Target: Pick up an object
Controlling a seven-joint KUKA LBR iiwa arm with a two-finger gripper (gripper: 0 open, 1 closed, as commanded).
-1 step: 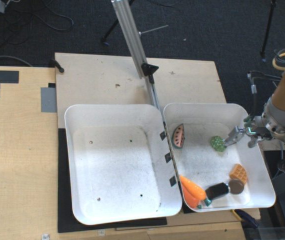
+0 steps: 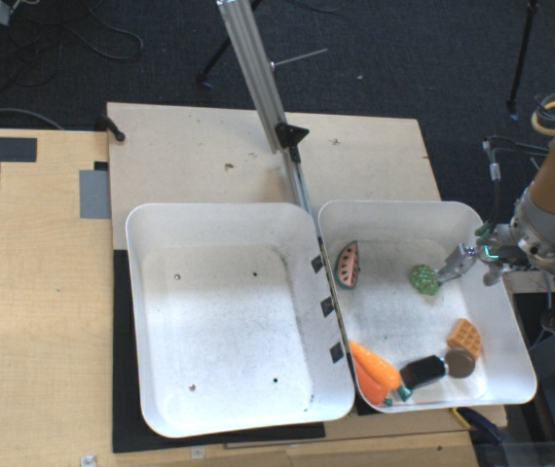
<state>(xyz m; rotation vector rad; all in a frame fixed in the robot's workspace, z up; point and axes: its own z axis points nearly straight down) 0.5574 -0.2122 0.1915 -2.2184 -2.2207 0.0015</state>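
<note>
The right bin holds several toys. A green knobbly ball lies near its middle, and a watermelon slice rests by its left wall. Along the front edge lie an orange carrot and a black object. To their right are a brown piece and a waffle. My gripper reaches in over the bin's right rim, low and slanted, its tip right beside the green ball on the ball's right. Nothing is seen lifted.
The left bin sits beside the right one, with black clips along the shared wall. A slanted aluminium bar runs from the top of the view down to the bins' junction. My arm's wrist hangs over the right rim.
</note>
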